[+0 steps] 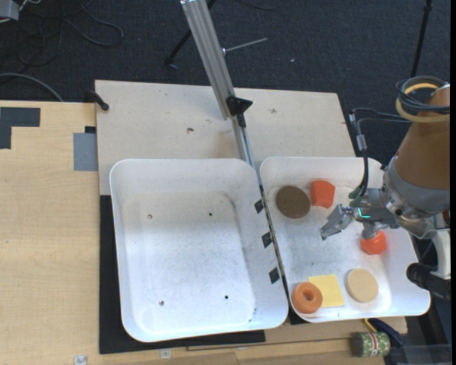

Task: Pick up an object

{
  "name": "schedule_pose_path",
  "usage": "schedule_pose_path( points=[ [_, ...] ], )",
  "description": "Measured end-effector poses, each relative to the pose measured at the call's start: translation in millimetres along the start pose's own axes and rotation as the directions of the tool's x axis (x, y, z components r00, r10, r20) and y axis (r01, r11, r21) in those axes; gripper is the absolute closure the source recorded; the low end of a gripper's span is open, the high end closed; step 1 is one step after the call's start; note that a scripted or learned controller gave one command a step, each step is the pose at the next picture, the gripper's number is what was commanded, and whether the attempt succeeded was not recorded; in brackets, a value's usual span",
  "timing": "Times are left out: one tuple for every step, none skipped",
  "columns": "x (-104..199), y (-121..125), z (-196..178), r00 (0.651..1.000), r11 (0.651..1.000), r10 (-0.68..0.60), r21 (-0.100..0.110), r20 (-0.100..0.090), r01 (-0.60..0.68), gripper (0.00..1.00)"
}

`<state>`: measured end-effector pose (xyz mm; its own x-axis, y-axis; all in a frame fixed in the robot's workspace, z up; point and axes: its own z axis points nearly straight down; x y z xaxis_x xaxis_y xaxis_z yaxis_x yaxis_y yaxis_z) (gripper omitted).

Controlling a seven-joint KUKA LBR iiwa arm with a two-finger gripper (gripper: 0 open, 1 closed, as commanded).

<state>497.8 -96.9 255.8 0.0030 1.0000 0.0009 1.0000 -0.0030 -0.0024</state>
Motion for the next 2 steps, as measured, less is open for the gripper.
schedule_pose_path(
  points=[
    [-5, 2, 62, 1.000, 1.000, -0.002, 0.007, -0.001, 0.002, 0.00],
    [-13, 6, 120, 1.000, 1.000, -0.002, 0.008, -0.001, 0.002, 0.00]
  ],
)
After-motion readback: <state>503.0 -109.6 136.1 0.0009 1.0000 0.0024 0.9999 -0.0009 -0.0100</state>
